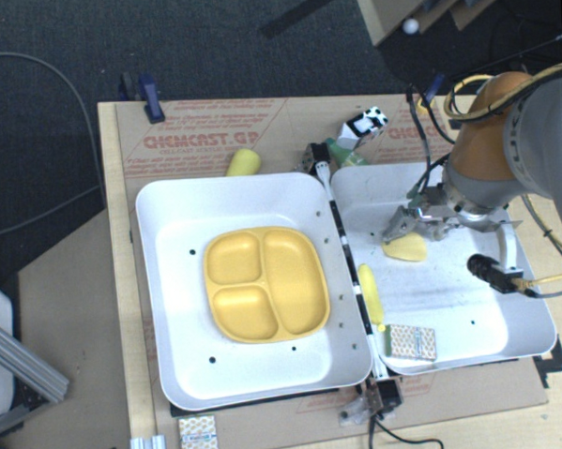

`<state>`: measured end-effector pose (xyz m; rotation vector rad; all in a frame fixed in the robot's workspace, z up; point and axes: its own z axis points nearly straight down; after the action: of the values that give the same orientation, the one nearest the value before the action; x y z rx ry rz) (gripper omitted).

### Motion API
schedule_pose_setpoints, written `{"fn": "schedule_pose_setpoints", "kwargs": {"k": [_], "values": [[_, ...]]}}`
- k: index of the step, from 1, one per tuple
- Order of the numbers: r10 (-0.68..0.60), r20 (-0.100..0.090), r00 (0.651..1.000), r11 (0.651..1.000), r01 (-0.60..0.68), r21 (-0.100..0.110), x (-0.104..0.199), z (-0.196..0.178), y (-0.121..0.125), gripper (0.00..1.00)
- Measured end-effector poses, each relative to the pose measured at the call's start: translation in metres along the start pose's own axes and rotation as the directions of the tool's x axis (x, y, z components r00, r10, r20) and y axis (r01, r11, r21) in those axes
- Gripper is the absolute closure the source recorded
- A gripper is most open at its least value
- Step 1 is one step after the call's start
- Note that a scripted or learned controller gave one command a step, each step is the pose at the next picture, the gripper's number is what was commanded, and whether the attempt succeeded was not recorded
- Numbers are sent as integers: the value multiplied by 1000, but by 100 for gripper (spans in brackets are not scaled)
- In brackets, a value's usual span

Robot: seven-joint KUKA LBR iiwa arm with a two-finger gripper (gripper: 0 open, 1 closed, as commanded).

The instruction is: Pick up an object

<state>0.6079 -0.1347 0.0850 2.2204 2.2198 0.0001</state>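
My gripper [415,232] hangs low over the upper left part of the right bin [512,333], on the grey arm with its orange band. Its fingers stand apart, with nothing between them. A pale yellow lump [406,250] lies on the bin floor just below and in front of the fingertips, close to them but not held. A long yellow banana-like piece [368,295] lies along the bin's left wall. A small patterned packet [411,343] sits in the near left corner.
The left bin [171,272] holds a yellow divided plate [265,283]. Behind the bins, a yellow cylinder [244,162] and a black-and-white toy [363,125] lie on the board. Cables trail along the right bin's right side [524,286].
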Motion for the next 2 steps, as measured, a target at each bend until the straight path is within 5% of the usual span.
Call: {"fn": "schedule_pose_setpoints", "kwargs": {"k": [1,2], "values": [[0,-2,1000,1000,0,4,8,0,-11,0],[0,-2,1000,1000,0,-2,9,-12,-9,100]]}}
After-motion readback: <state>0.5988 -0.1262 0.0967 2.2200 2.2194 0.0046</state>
